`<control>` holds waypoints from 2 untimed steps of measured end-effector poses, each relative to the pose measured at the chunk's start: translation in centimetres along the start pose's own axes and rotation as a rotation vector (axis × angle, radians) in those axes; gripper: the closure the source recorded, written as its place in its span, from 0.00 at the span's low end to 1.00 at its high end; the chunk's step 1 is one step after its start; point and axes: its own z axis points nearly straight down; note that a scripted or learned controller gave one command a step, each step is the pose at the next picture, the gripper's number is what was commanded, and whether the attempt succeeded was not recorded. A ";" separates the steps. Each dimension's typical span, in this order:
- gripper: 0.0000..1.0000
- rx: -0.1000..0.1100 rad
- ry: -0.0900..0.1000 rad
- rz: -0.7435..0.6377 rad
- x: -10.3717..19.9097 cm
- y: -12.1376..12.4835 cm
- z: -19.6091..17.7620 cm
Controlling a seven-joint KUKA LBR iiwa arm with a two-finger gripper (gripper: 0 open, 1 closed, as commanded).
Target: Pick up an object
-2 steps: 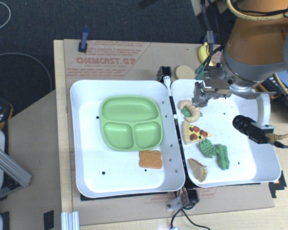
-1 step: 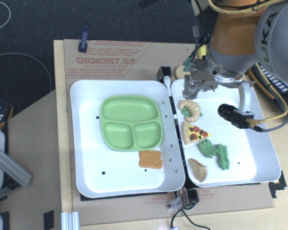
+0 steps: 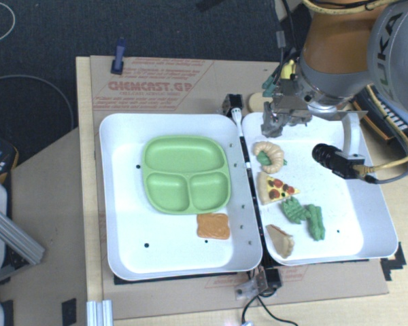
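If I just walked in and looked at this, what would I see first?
Probably the big green divided plate in the middle of the left bin, with a toast-colored piece just below it. Next, the grey and orange robot arm coming in at the top right, its gripper hanging over the right bin above a line of toy foods, like the pizza slice.

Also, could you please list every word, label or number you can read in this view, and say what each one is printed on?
"CHEMCAST GP": red print on the brown board behind the bins.
Smaller red lines above and below it: too blurred to read.
Dark letters on the arm, cut off by the picture edge: not readable.
Faint red print on the board's front edge: unreadable.
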 end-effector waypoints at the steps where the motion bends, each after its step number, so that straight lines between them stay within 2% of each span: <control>1: 1.00 -0.003 -0.001 -0.001 0.0 0.1 -1.0; 2: 1.00 -0.001 0.002 0.004 -2.4 -7.4 -8.2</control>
